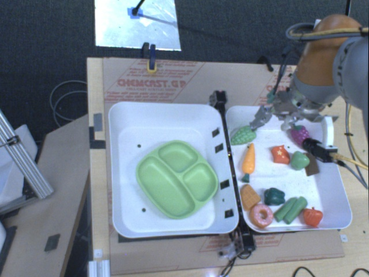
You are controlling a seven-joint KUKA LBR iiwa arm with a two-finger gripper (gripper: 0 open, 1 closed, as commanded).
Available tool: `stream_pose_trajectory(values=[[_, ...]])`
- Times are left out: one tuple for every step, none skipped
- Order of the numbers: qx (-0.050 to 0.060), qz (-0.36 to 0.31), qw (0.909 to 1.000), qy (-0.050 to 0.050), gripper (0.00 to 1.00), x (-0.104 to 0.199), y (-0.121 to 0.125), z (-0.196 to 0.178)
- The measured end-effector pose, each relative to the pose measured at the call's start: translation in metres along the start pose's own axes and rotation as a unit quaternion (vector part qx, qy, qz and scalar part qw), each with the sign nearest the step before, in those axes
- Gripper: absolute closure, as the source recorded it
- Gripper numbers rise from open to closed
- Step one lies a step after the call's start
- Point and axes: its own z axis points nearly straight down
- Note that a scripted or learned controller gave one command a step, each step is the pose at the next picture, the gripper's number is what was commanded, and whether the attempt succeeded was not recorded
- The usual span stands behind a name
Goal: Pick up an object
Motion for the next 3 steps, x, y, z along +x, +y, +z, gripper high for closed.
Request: stream_pose_trajectory(values=[[-0.007,-0.001,1.0000,-0.001,0.00,0.000,0.003,-0.008],[-0.005,0.000,1.0000,0.000,0.00,0.000,0.008,0.053],[-0.009,0.000,1.0000,0.002,0.00,0.002,0.012,0.100]])
